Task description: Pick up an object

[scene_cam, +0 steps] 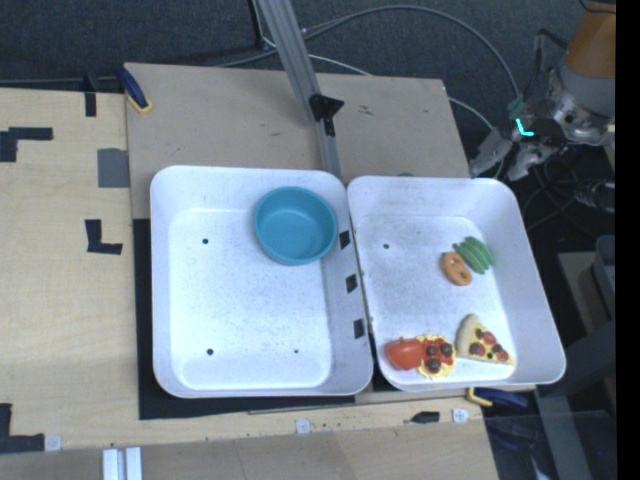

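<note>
My gripper [508, 153] hangs beyond the right bin's [535, 268] far rim, finger state untellable, while the pizza slice [484, 342] inside its near corner looks light, rigid, thin: best pinched across its crust.

Floor: dark blue-grey carpet [420, 48] lay beyond the bench's far edge.
Bench: a pale wooden top [60, 268] carried black tape marks [98, 236] and a grey patch [113, 166].
Board: a tan panel [220, 118] sat under the bins, over a black mat [142, 318].
Pole: a grey metal strut [290, 48] slanted in from above.
Cables: grey leads [400, 13] looped across the carpet.
Light: even, without hard shadows.
</note>
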`<act>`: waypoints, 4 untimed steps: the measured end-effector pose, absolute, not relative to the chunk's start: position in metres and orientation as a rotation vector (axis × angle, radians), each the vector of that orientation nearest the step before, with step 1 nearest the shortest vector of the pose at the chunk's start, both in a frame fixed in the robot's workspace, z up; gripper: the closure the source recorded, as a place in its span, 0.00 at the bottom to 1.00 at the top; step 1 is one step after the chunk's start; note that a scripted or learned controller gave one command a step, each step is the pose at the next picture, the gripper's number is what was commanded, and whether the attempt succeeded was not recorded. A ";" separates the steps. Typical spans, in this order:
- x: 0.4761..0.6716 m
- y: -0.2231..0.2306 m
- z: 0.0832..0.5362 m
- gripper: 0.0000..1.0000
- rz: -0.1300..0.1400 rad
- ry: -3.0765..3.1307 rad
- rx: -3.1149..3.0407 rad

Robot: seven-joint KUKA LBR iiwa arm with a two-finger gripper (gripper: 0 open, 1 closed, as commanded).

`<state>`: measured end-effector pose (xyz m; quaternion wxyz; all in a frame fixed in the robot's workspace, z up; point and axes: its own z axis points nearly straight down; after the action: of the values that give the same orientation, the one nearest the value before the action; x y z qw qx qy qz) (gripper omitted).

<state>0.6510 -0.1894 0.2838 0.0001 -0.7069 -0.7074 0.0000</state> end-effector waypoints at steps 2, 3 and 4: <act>0.654 -0.182 0.224 0.00 0.005 -2.219 -2.217; 0.659 -0.184 0.163 0.00 0.006 -2.218 -2.217; 0.653 -0.176 0.115 0.00 0.004 -2.220 -2.218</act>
<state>0.6533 -0.1761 0.1153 0.0018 -0.7068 -0.7074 0.0012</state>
